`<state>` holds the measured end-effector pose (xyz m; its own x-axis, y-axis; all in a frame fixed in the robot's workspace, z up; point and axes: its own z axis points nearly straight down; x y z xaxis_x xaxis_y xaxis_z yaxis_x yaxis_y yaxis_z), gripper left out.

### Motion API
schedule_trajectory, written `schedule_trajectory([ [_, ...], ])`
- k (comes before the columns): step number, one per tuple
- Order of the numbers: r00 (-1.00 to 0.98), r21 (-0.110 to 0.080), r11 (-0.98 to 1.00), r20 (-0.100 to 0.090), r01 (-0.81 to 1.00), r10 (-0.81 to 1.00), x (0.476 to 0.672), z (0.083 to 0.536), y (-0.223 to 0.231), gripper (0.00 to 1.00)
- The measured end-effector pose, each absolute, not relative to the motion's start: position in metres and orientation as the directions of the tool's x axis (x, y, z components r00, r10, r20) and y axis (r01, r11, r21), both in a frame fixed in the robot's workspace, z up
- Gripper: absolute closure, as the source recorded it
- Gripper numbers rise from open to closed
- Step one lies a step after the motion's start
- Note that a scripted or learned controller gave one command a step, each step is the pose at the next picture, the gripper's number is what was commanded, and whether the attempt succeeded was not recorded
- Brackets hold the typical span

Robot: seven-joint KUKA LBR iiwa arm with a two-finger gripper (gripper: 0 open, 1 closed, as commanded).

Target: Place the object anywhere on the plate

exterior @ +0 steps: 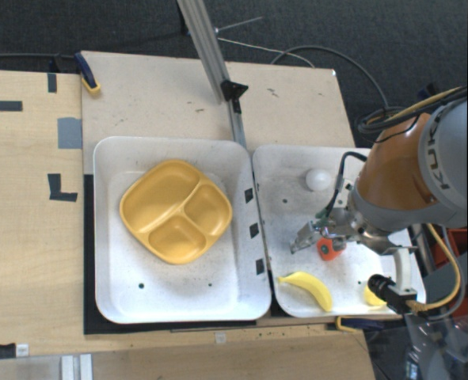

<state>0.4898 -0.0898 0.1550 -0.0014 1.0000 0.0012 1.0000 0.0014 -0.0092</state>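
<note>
A yellow plate (176, 210) with three compartments lies in the left bin (111, 291). In the right bin (285, 184) a small orange-red object (327, 249) sits near the middle. My gripper (319, 237) hangs right over it, low in the bin, and partly covers its top. From this angle I cannot tell whether the gripper grips the object or only hovers at it. The arm's orange band (400, 169) and grey wrist reach in from the right.
A white ball (317, 180) lies at the back of the right bin. A yellow banana (310, 287) rests near that bin's front wall, and another yellow item (375, 293) sits at the front right corner. A metal post (210, 46) rises behind the bins.
</note>
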Motion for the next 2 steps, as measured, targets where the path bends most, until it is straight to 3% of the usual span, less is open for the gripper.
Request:
schedule_trajectory([
  [1, -0.001, -0.01, 0.001, 0.002, 1.0, 1.0, 0.494, 0.093, -0.09, 0.0],
  [2, -0.003, -0.006, 0.003, 0.003, 1.0, 1.0, 0.495, 0.106, -0.09, 1.0],
])
